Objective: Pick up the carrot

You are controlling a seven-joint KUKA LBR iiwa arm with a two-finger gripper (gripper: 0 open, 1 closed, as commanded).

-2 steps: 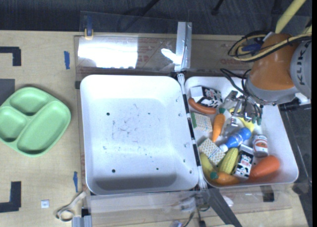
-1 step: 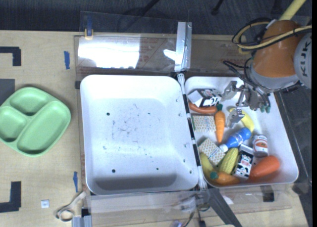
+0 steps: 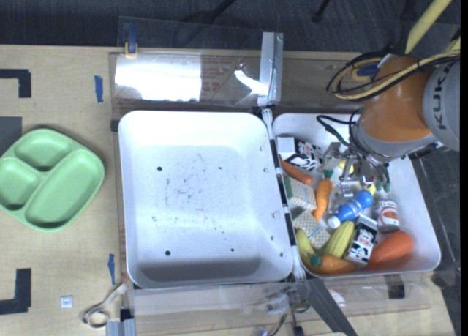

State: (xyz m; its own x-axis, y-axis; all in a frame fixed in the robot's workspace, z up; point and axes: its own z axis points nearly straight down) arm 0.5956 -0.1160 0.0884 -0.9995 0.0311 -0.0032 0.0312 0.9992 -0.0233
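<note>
Carrot [image 3: 322, 197], light, stiff and smooth, lies in the right bin [image 3: 428, 214] beside the gripper [image 3: 356, 173], best pinched mid-body; claw state unclear.

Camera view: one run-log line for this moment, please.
arm: over right white bin | gripper: above toy pile | small orange carrot: lying in bin, not held | left white bin: untouched

I count two white bins [image 3: 139, 137], one green divided plate [image 3: 50, 178], one gripper [image 3: 353, 173], two carrots [image 3: 322, 198], one corn cob [image 3: 339, 238], one blue bottle [image 3: 352, 207], one banana [image 3: 306, 244]; the remaining jumbled toys I can't count reliably
</note>
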